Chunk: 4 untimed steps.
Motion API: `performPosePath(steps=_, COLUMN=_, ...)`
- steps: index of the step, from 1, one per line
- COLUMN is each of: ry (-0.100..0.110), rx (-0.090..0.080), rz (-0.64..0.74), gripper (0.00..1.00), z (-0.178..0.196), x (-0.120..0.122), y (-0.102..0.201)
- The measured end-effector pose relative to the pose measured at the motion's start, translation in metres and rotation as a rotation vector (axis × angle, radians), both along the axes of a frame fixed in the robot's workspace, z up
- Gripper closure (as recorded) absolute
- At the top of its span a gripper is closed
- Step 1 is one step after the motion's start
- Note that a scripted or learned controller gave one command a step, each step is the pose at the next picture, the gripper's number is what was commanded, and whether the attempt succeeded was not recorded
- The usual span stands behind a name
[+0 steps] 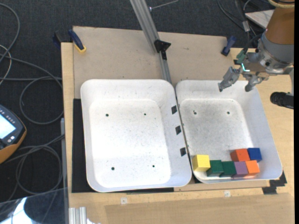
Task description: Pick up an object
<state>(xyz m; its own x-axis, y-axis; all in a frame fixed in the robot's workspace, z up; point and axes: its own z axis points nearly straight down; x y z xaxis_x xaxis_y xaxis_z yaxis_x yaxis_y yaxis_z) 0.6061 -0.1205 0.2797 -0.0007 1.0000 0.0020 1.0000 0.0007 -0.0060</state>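
Your grey two-finger gripper hangs with fingers spread, holding nothing, over the right-hand shallow white plastic bin's far edge — the approach step. The small coloured cubes cluster along its near wall — you'll need to travel there and descend.

Legible text: none.
Handheld device, left of the desk: screen lit, characters too small to read.
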Motion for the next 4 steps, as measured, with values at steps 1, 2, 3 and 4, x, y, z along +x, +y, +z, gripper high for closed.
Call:
performPosePath(steps=1, ry=-0.005, rx=-0.001, rz=0.001, gripper=0.00, z=0.003, x=0.001, y=0.000)
performPosePath(steps=2, ry=0.002, rx=-0.001, rz=-0.001, gripper=0.00, z=-0.060, x=-0.001, y=-0.003)
performPosePath(steps=3, ry=0.000, rx=-0.001, rz=-0.001, gripper=0.00, z=-0.104, x=-0.001, y=0.002)
performPosePath(steps=4, ry=0.001, rx=-0.001, rz=-0.002, gripper=0.00, z=-0.150, x=-0.004, y=-0.006)
